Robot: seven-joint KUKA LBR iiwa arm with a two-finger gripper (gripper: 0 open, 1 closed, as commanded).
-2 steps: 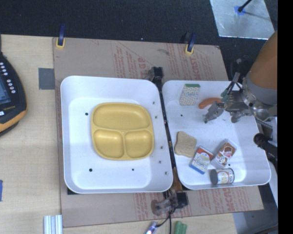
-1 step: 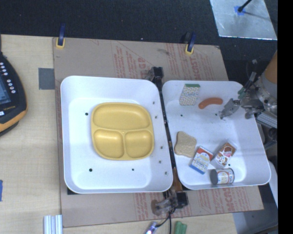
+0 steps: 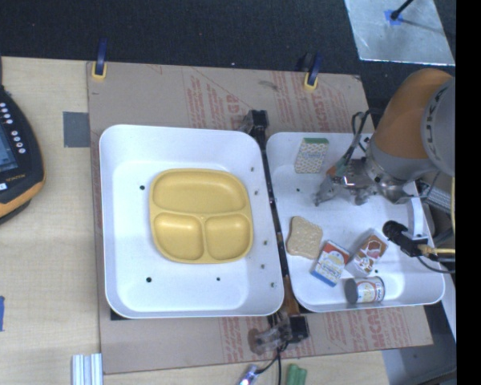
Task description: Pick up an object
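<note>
My gripper [image 3: 342, 189] hangs over the upper middle of the right bin [image 3: 305, 295], its grey fingers spread open with nothing between them. Just up and left of it lies a small green-and-white sponge [image 3: 311, 155]. Below it a tan slice of toast [image 3: 305, 237] lies flat. Further toward the front sit a red-and-blue carton [image 3: 330, 262], a small brown-and-white packet [image 3: 371, 251] and a can [image 3: 364, 291] on its side.
The left bin [image 3: 128, 287] holds a yellow divided plate [image 3: 200, 215]. An orange-edged teach pendant [image 3: 4, 163] rests at the bench's left edge. The arm's orange band [image 3: 409, 123] and black cables [image 3: 409, 239] crowd the right bin's right side.
</note>
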